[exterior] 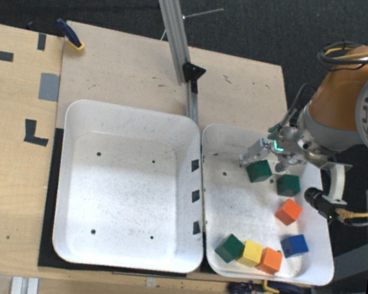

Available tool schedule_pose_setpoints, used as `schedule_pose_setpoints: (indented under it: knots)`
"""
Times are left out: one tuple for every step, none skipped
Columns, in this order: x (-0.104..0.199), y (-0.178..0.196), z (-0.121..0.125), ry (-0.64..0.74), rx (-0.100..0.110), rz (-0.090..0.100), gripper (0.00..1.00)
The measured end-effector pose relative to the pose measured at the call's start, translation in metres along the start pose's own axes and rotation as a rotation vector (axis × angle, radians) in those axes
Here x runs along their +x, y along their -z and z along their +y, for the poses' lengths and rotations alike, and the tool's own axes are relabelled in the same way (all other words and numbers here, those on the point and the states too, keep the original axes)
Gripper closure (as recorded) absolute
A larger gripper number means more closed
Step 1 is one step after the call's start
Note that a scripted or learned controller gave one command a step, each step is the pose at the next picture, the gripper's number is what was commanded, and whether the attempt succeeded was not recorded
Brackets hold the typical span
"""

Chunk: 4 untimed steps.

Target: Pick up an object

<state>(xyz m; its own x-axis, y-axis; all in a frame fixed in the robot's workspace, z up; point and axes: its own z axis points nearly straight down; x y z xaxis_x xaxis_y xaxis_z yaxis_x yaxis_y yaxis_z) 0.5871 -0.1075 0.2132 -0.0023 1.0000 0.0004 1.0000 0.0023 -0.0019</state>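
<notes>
On a tan wooden bench [134, 66] sit two white bins, and in the right bin [230, 205] a dark green block [259, 171] lies near the far end. The arm [352, 93] reaches in from the right, bent down over it. The gripper [270, 156] hangs just above the block, touching or nearly so; I cannot tell how far its fingers are parted.

Seven small blocks in right bin, right half of frame. Dark green block [259, 171] at upper middle, tilted. Second dark green block [289, 185] just right of it. Orange block [288, 212] lower right. Blue block [294, 245] below it. Row along bottom edge, touching: green block [229, 248], yellow block [251, 252], orange-red block [270, 260].
</notes>
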Motion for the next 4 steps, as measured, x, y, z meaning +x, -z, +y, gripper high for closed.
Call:
schedule_pose_setpoints:
  knots:
    - [0.009,-0.058,-0.006,-0.001,0.006,0.000,0.00]
    - [0.004,-0.121,-0.006,-0.002,0.006,-0.001,0.00]
    - [0.005,-0.122,-0.006,-0.001,0.001,0.000,0.00]
    - [0.006,-0.112,-0.006,0.000,0.002,0.001,1.00]
